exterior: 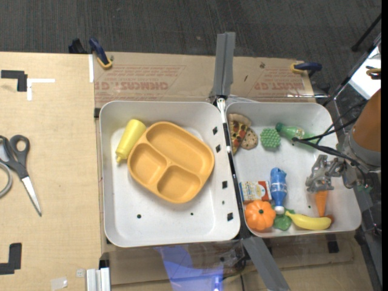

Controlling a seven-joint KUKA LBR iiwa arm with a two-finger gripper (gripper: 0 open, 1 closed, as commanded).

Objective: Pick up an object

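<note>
My gripper (317, 177) hangs low over the right side of the right bin (285, 105), reaching in from the right. Directly below it, touching or nearly touching its tip, lies an orange carrot (321, 204), pointing toward the bin's front. A yellow banana (310, 221) lies along the front wall beside the carrot. Left of the gripper stands a blue bottle (277, 187), apart from it. An orange pumpkin (260, 216) and a small green broccoli (282, 222) sit at the front left.
The right bin also holds a small carton (255, 191), a pizza slice (241, 133), a green spiky ball (270, 138) and a green bottle (292, 131). In the left bin (157, 223) are a yellow divided plate (171, 160) and a yellow bottle (129, 139). Scissors (21, 168) lie on the bench.
</note>
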